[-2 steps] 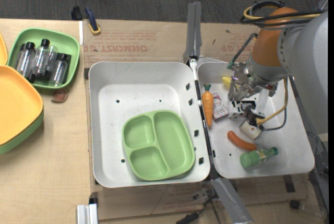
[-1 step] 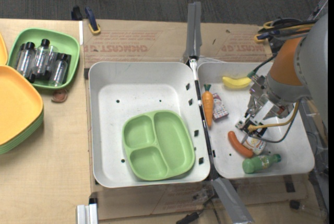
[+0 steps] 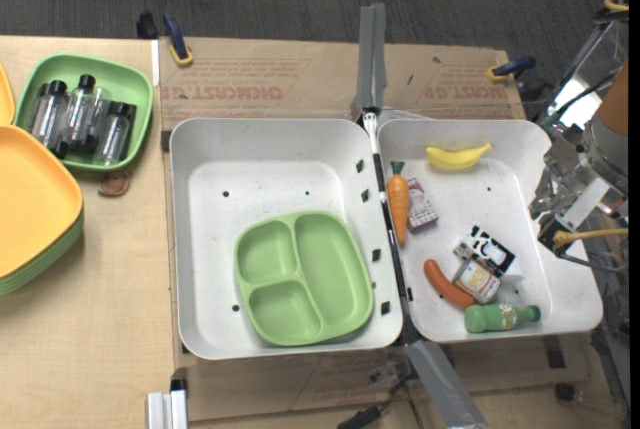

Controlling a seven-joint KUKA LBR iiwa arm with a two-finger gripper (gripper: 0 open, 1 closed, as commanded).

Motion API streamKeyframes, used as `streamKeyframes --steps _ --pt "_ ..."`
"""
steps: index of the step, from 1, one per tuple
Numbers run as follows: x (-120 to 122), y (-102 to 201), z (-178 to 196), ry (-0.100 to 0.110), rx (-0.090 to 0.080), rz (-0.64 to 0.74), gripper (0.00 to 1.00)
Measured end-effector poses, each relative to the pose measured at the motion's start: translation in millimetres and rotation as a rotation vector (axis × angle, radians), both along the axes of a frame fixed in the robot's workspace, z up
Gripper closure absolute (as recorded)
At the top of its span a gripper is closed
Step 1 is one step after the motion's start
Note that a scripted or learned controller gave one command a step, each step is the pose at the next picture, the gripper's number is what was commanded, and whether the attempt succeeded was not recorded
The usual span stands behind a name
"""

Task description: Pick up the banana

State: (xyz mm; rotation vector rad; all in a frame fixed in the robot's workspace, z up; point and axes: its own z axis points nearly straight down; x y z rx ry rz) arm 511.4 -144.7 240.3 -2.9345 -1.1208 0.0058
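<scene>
The yellow banana lies on the floor of the right bin, near its far wall, with its tips curving upward in the picture. Nothing touches it. The arm comes in at the right edge of the view. Its gripper hangs over the right rim of the right bin, well to the right of the banana and nearer the front. Nothing shows in the gripper, which is seen side-on and partly cut off.
The right bin also holds a carrot, a small packet, a black-and-white box, a can, a red sausage and a green bottle. A green divided plate sits in the left bin.
</scene>
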Motion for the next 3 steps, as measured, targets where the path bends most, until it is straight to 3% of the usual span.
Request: streamKeyframes --steps 2,3 --pt "127 -56 68 0.001 0.0 -0.096 1.0" --pt "119 -77 75 0.001 0.0 -0.087 1.0"
